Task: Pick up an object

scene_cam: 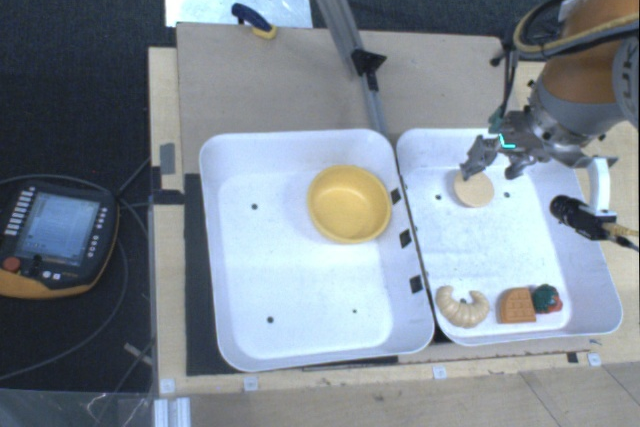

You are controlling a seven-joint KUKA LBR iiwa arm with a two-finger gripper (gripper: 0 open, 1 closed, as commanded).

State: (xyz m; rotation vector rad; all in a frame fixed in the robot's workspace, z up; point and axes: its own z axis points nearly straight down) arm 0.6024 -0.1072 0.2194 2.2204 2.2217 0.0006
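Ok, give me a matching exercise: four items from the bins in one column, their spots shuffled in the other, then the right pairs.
Things:
1. yellow bowl
2. round tan disc
3. croissant
4. toast slice

Places:
A. near edge of the right bin, closest to the divider between the bins
B. left bin, toward its far right part
C. right bin, far part, just under the gripper
D. near edge of the right bin, beside a small red and green piece

Pairs: 1-B, 2-C, 3-A, 4-D
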